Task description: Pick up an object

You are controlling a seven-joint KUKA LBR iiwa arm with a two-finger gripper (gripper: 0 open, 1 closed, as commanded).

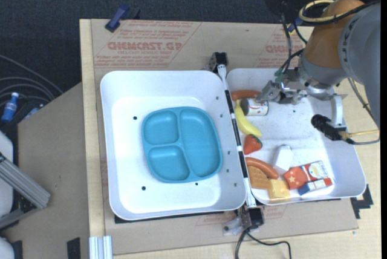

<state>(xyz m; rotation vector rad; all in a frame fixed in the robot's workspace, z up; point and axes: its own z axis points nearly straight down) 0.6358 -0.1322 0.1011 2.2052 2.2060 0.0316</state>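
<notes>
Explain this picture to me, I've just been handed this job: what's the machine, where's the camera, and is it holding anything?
One fixed camera looks down at a slant on a bench with two white bins. The grey and orange arm reaches in from the right; its gripper hangs low over the right bin, beside a small can. I can't tell whether it holds anything. That bin also has a banana, a strawberry, a sausage and a carton. The left bin has a blue divided plate.

Crowded along the right bin's [357,162] left wall and near corner: banana [247,123], sausage [261,165], carton [309,177]. Open floor toward its right wall.
</notes>
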